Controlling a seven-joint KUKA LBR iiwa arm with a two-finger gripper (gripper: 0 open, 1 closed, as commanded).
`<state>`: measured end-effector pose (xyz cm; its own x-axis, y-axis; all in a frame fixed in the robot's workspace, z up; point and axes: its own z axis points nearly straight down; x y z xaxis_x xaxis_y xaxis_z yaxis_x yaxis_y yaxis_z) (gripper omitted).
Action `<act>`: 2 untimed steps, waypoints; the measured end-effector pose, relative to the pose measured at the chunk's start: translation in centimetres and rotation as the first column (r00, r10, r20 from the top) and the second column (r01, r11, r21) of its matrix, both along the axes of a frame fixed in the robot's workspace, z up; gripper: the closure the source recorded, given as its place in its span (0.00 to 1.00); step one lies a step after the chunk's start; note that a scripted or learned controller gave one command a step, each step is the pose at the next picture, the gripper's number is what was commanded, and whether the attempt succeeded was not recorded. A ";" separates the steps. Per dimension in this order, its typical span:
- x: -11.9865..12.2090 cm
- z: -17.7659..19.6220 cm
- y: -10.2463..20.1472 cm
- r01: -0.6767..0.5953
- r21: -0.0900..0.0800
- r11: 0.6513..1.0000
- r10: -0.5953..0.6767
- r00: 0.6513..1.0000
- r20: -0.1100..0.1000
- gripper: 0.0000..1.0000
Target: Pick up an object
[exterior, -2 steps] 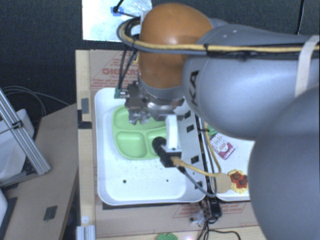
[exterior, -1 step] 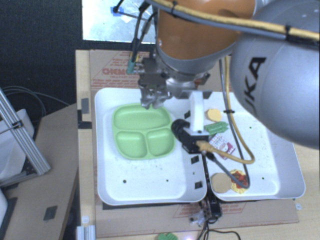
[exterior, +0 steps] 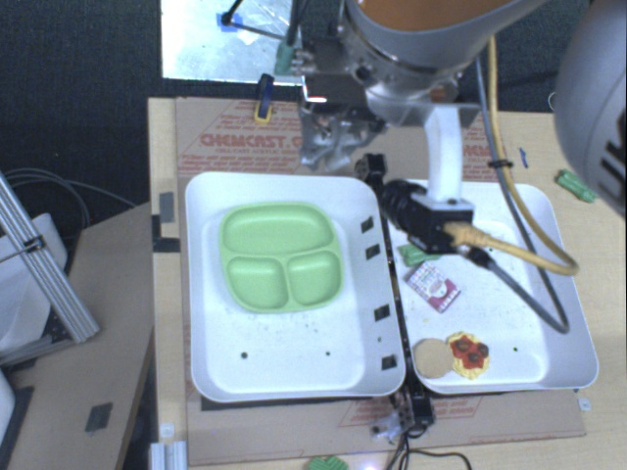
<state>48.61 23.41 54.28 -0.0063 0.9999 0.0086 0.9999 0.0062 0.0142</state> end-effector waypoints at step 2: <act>-0.1 -36.3 -17.0 0.013 -0.012 1.000 -0.013 1.000 -0.022 1.00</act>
<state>48.49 6.42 17.99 0.0070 1.0000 -0.0034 0.9999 -0.0071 -0.0079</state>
